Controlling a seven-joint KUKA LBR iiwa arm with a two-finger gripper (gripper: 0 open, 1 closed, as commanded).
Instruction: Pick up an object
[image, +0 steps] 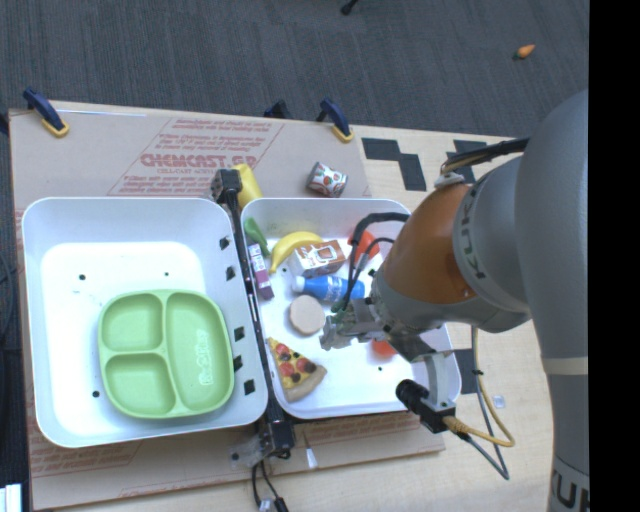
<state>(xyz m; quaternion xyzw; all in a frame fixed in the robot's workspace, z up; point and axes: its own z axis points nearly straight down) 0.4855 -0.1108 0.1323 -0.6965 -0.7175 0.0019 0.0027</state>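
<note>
Two shallow white bins sit side by side on a bench, seen from above at a slant. The left bin (50, 260) holds a pale green divided plate (165, 352), lying flat toward its near side. The right bin (340, 398) holds a scatter of toy foods. A banana (293, 245) lies toward the far left, with a small red and white carton (322, 258) just right of it. A blue and white bottle (328, 288) lies on its side in the middle, a round tan disc (307, 317) sits just near of it, and a pizza slice (295, 367) rests in the near left corner.

The grey arm with its orange band (430, 255) reaches in from the right and hangs over the right half of this bin. The gripper (345, 328) is low, just right of the tan disc and just near of the bottle. How wide it stands cannot be told from here. A small can (327, 180) lies on the bench beyond the bins.
</note>
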